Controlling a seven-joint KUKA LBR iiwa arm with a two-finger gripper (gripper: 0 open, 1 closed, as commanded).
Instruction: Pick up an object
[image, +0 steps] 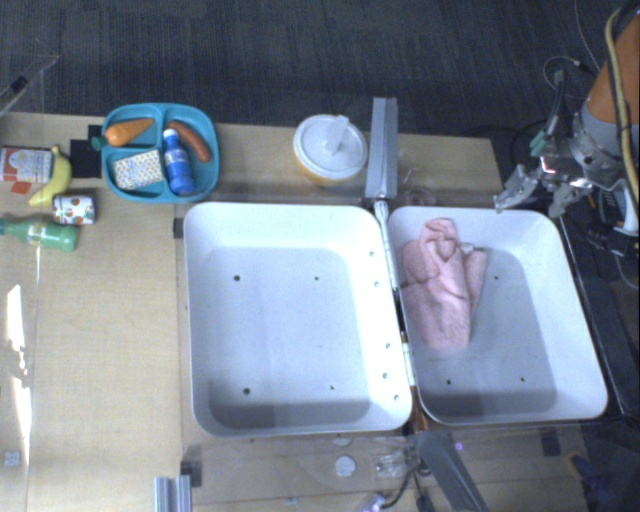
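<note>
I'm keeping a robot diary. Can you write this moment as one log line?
pincer: open, above right white bin's far right corner | soft pink crumpled cloth: lying in right white bin, untouched | pick: not yet done

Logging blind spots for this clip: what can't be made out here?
- End effector, camera view: too small and blurred to read its fingers.
- Arm: cut off by the right edge.
- Pink cloth in the right bin: its folds hide anything beneath.
- Small carton, can: labels too small.
</note>
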